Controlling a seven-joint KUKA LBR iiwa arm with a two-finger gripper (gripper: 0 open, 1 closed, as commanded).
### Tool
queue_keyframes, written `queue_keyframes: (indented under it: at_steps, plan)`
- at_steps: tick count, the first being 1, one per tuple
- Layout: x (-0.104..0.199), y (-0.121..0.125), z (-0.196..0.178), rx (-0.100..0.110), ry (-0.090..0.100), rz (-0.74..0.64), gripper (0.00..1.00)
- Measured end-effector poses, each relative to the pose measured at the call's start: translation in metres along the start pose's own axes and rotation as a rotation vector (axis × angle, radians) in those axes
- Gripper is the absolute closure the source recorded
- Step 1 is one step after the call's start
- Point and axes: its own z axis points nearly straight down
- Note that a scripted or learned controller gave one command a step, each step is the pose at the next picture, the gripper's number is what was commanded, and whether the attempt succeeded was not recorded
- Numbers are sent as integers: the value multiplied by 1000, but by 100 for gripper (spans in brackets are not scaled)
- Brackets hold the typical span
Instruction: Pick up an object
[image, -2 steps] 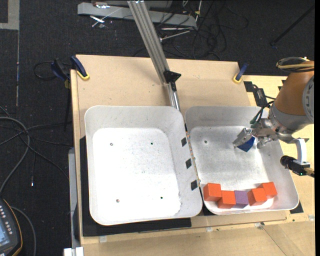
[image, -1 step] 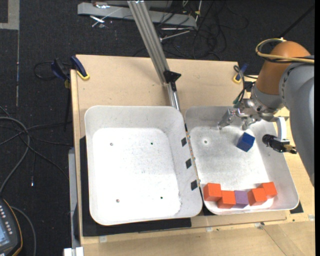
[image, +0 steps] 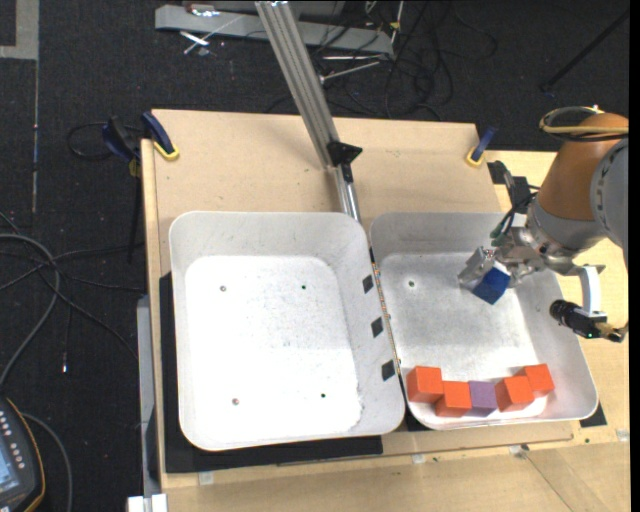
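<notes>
In the upper middle of the right bin (image: 452, 335), my gripper (image: 486, 277) reaches in from the right, shut on a small blue block (image: 492, 288). The block sits between the grey fingers (image: 473, 270) and looks slightly raised off the bin floor. Along the bin's front wall lie several orange blocks (image: 427, 382) in a row, with a purple block (image: 483, 396) among them. The arm's orange band (image: 575, 180) is at the right edge.
The left bin (image: 182, 240) lies beside the right one, their rims meeting in the middle. A slanted metal pole (image: 310, 100) comes down from the top to the bins' shared back corner. Clamps (image: 160, 140) sit at the bench's back corners.
</notes>
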Motion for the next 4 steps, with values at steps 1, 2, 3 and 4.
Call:
queue_keyframes:
  at_steps: [1,2,3,4]
  plan:
    - [53,2,0,-2,3,-10,0]
    - [73,-22,0,-3,1,-6,0]
    - [72,-21,-10,-5,0,-3,100]
    - [159,-47,-105,-9,4,-13,100]
